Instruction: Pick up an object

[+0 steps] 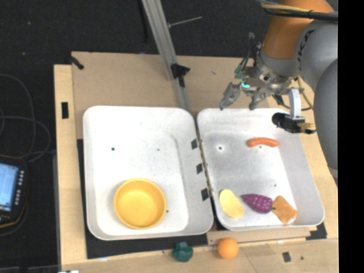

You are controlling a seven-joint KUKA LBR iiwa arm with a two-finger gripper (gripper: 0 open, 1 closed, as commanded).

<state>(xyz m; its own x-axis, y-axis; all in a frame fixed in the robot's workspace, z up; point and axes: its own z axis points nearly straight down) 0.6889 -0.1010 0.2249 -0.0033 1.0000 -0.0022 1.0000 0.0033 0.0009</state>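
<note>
White plastic is forming the two shallow bins sitting side by side on the desk, so that loose things are being kept inside low walls and within the arm's reach. The right bin [296, 169] is carrying four candidates: an orange sausage-shaped piece [263, 143] near its far edge, and a pale yellow piece [231, 203], a purple bunch of grapes [257, 202] and an orange wedge [284, 209] lined up along its near edge. The left bin [102, 135] is holding a yellow bowl [140, 203] toward its near edge. A green toy [182, 252] and an orange ball [227, 248] are lying outside the bins, at the desk's near edge.

The pincer [243, 98] is being held above the far edge of the right bin, near its far-left corner, with its fingers spread apart and nothing between them. The sausage-shaped piece is judged the closest target, lying near the pincer but toward the bin's middle and the right wall; the other three are well apart from it, along the near edge.
</note>
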